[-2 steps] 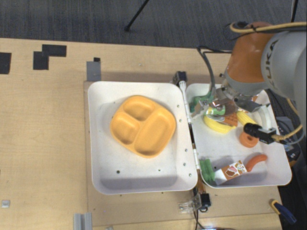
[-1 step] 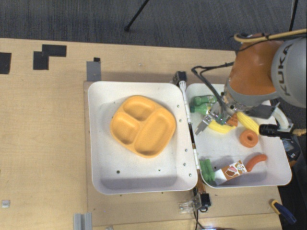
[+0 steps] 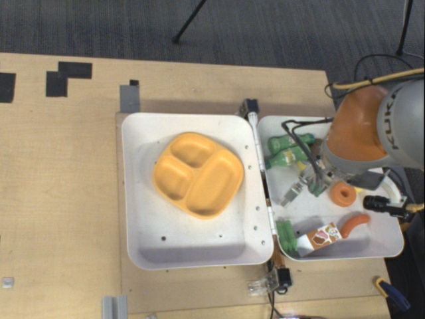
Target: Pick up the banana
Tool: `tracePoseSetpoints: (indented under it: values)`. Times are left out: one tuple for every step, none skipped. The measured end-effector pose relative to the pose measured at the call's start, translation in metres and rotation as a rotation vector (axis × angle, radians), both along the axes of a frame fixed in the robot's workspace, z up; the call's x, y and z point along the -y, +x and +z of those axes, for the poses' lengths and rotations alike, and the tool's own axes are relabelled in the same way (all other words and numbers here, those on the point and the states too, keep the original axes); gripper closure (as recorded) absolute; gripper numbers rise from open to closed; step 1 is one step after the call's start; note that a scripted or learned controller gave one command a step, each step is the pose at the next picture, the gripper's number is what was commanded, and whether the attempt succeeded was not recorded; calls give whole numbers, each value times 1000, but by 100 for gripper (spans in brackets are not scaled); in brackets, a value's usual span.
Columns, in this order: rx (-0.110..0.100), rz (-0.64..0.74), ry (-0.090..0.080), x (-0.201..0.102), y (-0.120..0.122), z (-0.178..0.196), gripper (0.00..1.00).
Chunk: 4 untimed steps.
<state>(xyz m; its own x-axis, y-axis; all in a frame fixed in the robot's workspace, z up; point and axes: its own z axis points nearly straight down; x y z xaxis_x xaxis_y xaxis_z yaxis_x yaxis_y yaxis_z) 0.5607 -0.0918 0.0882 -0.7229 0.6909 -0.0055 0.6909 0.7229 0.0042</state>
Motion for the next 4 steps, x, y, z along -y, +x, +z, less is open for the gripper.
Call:
tracePoseSetpoints:
  values:
    - [0,-219,2,-6,48,-1,0]
    - [4,0,0,2,37,-1,0]
    - [3,176,-1,35,22,-1,0]
    - [1,126,1,67,27,-1,0]
